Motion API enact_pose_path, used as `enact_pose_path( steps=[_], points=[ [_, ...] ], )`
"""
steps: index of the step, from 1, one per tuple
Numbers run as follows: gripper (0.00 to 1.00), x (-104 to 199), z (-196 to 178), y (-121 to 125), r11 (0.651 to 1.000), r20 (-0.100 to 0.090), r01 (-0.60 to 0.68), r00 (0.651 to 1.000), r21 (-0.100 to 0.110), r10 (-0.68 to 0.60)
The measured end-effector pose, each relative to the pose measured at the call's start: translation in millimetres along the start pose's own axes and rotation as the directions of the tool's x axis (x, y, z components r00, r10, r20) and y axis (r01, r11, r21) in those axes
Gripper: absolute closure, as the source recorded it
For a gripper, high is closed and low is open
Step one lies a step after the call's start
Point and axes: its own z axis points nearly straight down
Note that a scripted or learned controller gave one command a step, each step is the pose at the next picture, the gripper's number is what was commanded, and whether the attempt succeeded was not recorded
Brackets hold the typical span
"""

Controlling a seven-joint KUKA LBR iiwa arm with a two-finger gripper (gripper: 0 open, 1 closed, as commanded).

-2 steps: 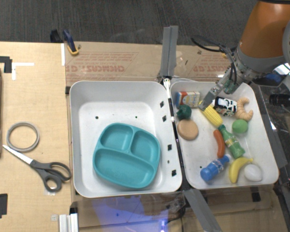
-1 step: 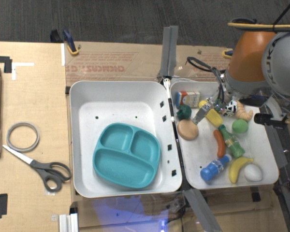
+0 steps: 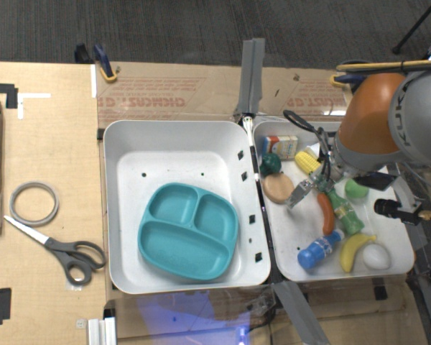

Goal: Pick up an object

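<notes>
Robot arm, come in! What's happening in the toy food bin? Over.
Tool low in right bin, nothing seen in it. Beside brown round toy and orange carrot. Corn, banana, blue bottle crowd around.

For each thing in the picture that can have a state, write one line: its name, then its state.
Teal plate: lying flat in the left bin, compartments bare.
Scissors: shut, flat on the bench.
Tape roll: lying flat beside the scissors.
Blue bottle: on its side in the right bin.
Banana: lying in the right bin.
Gripper: low over the right bin, near the carrot.
</notes>
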Motion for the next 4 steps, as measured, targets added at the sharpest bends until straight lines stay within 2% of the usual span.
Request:
enact_pose_path(
  steps=[1,2,3,4],
  points=[
    [0.0,-99,-43,-8,0.998,-0.047,0.052,0.998,0.038,-0.051],
    [0.0,-45,0,-27,1.0,0.0,0.023,1.0,0.0,-0.023],
    [1.0,-46,-9,-27,1.0,0.001,0.021,1.0,-0.002,-0.021],
    [1.0,17,-7,-19,0.997,-0.002,-0.082,0.997,0.001,0.082]
  ],
)
